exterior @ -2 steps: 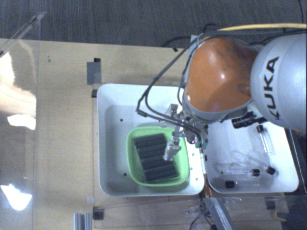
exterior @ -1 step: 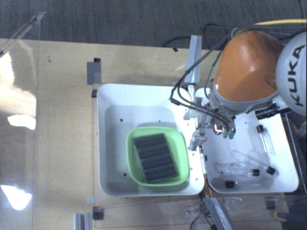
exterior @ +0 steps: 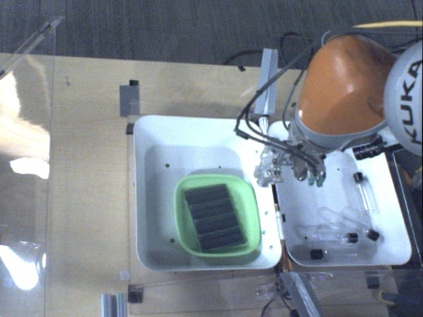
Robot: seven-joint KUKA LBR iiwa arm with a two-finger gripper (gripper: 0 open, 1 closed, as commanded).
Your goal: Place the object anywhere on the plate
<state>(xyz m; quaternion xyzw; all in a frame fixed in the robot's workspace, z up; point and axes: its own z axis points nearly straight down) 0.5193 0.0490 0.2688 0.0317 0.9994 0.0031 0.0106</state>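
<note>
Near right: shallow white right bin holds clear plastic tubes with black caps, one lying along the near wall, another clear tube further right. Small and see-through, hard to count.

Near left: shallow white left bin holds the lime-green square plastic plate. A dark ribbed rectangular block already lies on it, roughly centred, slightly skewed.

Further back: two-finger gripper hangs over the divider between the bins, at the right bin's far left corner, near the plate's far right corner. Can't tell if its tips are apart or together, cables and metal clutter there. Nothing visibly held.

Far: grey arm with orange band above it.

My read: the block on the plate is probably the task object, so placing looks done or nearly done. If not, lift straight up before any sideways travel, clear the divider rim, and don't drag the cables across the plate.
</note>
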